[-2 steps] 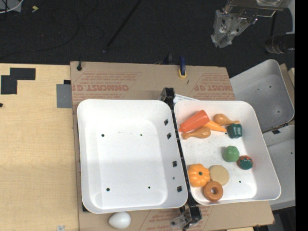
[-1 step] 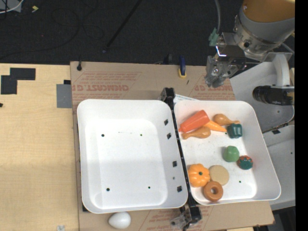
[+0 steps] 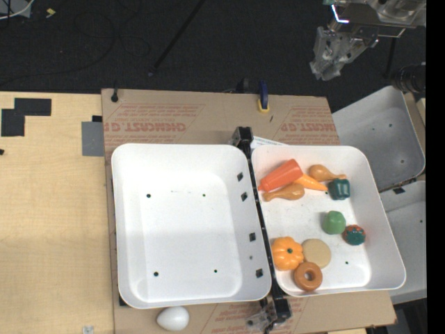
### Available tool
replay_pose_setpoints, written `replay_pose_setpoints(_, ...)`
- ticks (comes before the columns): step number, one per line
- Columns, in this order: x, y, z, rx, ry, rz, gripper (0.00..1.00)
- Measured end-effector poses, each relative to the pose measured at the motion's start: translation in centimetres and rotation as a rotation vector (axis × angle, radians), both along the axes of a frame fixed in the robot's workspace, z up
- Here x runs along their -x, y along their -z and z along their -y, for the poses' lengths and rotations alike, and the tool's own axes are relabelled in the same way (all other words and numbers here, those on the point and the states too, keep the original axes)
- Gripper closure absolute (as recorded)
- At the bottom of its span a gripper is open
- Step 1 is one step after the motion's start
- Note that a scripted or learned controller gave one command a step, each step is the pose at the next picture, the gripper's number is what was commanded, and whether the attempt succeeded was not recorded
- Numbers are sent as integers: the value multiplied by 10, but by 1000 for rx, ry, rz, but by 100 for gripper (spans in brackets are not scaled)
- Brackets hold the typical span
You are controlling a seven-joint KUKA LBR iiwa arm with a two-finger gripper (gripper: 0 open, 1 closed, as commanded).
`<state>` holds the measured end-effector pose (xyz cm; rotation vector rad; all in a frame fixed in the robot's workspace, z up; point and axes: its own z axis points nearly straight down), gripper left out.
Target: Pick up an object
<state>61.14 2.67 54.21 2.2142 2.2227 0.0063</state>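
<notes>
My gripper point(image 3: 328, 67) hangs high at the top right, above and behind the right bin point(image 3: 372, 172), with nothing visibly between its fingers. In the right bin lie an orange-red carrot point(image 3: 280, 174), a tan squash-shaped piece point(image 3: 284, 193), a small orange gourd point(image 3: 320, 173), a teal block point(image 3: 339, 188), a green ball point(image 3: 334, 222), a red and green piece point(image 3: 354, 234), an orange pumpkin point(image 3: 287, 252), a beige disc point(image 3: 317, 252) and a brown doughnut point(image 3: 307, 276).
The left bin point(image 3: 132, 186) sits beside the right one on a cardboard sheet point(image 3: 181, 120). A white egg point(image 3: 172, 318) lies on the cardboard in front of the left bin. A grey metal panel point(image 3: 382, 131) stands to the right.
</notes>
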Motion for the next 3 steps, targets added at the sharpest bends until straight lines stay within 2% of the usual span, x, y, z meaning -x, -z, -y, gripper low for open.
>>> replay_pose_setpoints(1, 55, 118, 14, 1, 5, -24, 100)
replay_pose_setpoints(2, -17, 31, -25, 0, 1, 1, 100)
replay_pose_setpoints(3, 11, 112, -30, 1, 5, -19, 100)
